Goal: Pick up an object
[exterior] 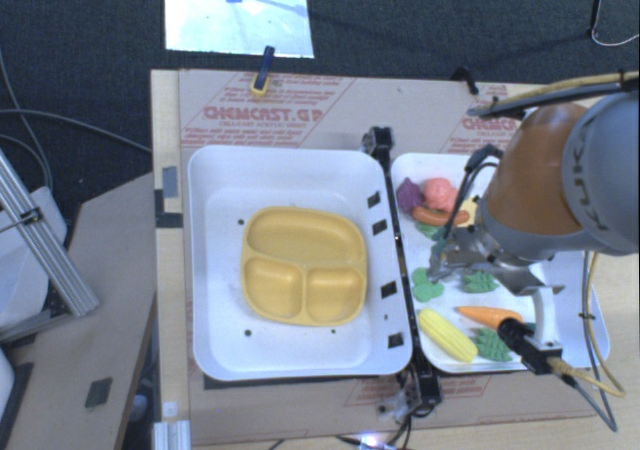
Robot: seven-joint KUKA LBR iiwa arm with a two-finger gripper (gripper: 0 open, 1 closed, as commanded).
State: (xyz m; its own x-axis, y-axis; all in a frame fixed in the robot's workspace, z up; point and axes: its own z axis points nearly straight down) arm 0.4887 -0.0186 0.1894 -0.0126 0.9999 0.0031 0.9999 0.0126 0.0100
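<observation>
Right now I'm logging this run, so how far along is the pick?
Nothing looks picked yet. The toy foods, such as the corn, carrot and pink ball, lie in the right bin. In hand: the gripper is low over that bin, beside a green piece; whether it grips anything I can't tell. Left: grasping an item and lifting it. The yellow tray sits in the left bin.

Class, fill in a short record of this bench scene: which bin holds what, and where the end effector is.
left bin: yellow divided tray
right bin: toy food, including corn cob, carrot, pink ball, purple piece, green pieces
arm: reaches over right bin
end effector: low among the green pieces; grip unclear
</observation>
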